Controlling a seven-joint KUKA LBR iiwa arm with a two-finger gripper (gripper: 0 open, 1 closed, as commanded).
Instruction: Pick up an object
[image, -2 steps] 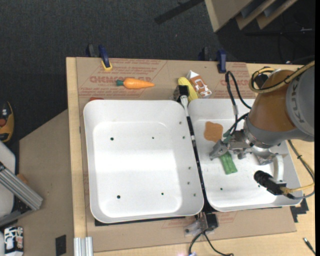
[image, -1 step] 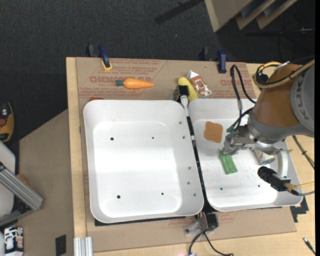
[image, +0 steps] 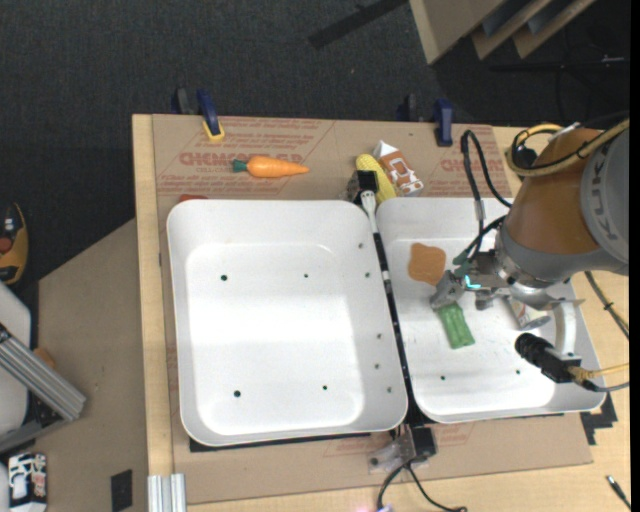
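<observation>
Hovering low in the right white bin (image: 500, 400), the tool (image: 452, 290) sits just above a flat green rectangular piece (image: 457, 326) beside a tan square block (image: 426, 263); its grip cannot be told.

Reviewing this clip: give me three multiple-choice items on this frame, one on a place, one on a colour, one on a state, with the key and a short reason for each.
1. Where does the carrot lie?
A. in the left bin
B. on the cardboard behind the left bin
C. in the right bin

2. What colour is the flat bar in the right bin?
A. green
B. red
C. blue

3. How does the gripper stand to the bar?
A. far off, above the left bin
B. lifted clear of both bins
C. low in the right bin, just above the bar's upper end

Key: 1 B, it rests outside the left bin's rim; 2 A, plainly green; 3 C, it hangs at the bar's upper end.
</observation>
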